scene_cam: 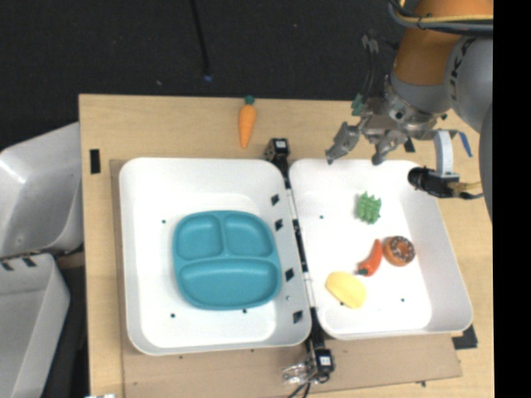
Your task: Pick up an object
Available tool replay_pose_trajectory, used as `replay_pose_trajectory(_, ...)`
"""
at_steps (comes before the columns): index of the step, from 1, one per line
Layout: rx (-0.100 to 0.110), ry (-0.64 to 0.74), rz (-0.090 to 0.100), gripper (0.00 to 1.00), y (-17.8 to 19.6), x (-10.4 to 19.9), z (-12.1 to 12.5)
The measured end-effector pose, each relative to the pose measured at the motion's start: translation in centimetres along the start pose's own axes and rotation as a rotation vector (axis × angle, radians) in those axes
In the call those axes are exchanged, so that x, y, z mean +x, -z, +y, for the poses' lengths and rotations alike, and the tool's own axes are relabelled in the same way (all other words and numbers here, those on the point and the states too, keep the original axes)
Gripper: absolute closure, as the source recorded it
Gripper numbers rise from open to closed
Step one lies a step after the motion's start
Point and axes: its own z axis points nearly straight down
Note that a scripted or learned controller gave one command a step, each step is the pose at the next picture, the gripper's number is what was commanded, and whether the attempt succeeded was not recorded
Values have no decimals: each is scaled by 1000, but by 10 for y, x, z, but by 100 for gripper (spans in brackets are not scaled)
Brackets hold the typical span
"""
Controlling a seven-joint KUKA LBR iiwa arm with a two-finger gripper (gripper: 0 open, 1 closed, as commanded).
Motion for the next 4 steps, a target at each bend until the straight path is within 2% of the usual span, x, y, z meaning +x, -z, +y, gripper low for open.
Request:
replay_pose_trajectory(1, -13, 2, 0, 0, 9, 0, 2)
replay_pose_trajectory(3, -9, 0, -2, 0, -84, 3, -10)
replay_pose_trajectory(4, -9, 0, -2, 0, -136, -9, -10)
